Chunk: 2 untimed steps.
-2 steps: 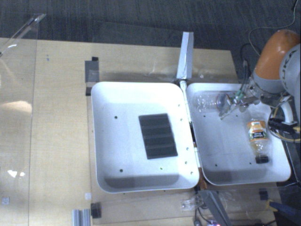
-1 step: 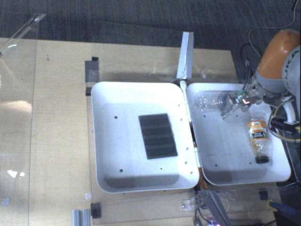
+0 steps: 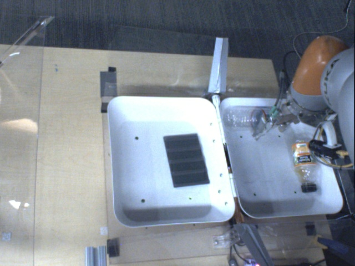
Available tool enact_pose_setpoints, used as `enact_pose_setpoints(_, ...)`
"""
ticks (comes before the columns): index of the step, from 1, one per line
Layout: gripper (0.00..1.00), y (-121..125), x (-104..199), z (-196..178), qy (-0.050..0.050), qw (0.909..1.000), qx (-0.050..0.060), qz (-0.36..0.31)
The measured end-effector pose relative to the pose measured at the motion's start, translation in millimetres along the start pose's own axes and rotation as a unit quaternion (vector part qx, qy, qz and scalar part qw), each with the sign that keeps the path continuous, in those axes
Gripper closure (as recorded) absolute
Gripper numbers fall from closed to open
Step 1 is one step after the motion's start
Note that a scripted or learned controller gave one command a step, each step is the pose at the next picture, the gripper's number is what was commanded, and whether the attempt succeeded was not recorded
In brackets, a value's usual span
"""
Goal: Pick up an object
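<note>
In the right bin, a clear plastic bottle lies along the far wall near the left corner. A second clear bottle with a yellow label and a black cap lies near the right wall. A black ridged rectangular pad lies flat in the middle of the left bin. My gripper hangs low over the far part of the right bin, just right of the clear bottle and close to its end. I cannot make out whether it touches the bottle.
The grey arm with its orange band comes in over the right bin's far right corner. Cables hang beside the labelled bottle. A metal post stands behind the gap between the bins.
</note>
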<state>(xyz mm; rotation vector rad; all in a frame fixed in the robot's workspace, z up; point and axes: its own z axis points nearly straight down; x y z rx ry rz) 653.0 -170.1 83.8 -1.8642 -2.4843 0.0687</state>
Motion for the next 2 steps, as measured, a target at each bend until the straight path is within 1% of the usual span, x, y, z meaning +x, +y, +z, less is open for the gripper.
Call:
enact_pose_setpoints(1, 0.00, -5, -32, 1, 0.019, 0.9997, 0.000, 0.011)
enact_pose_setpoints(2, 0.00, -5, -17, 1, 0.000, 0.9996, -0.001, -0.027)
